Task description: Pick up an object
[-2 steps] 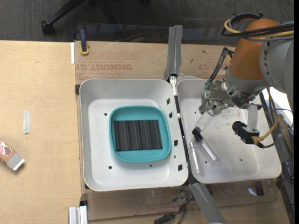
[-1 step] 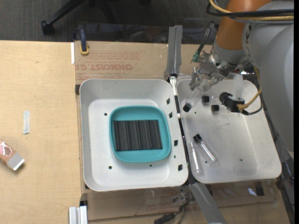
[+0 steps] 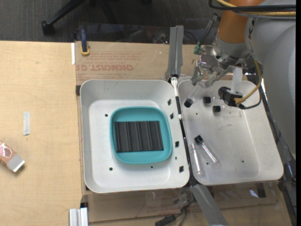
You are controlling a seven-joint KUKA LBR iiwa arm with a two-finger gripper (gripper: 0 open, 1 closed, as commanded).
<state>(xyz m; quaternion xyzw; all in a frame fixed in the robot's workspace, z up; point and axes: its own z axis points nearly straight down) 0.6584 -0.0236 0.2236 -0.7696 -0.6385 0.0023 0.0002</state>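
Cardboard bench [image 3: 37,88], two white bins [image 3: 94,173], dark carpet [image 3: 28,4].

Single fixed camera above bench [image 3: 37,88], slanting down on both bins [image 3: 94,140]

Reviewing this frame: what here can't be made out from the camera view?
- Gripper, camera view: whether the jaws are open or shut; wrist hardware and cables clutter them, and they are too small.
- Small dark objects in the right bin: too small to identify.
- Clear object in the right bin: transparent against white, outline uncertain.
- Item at the left edge: cut off.
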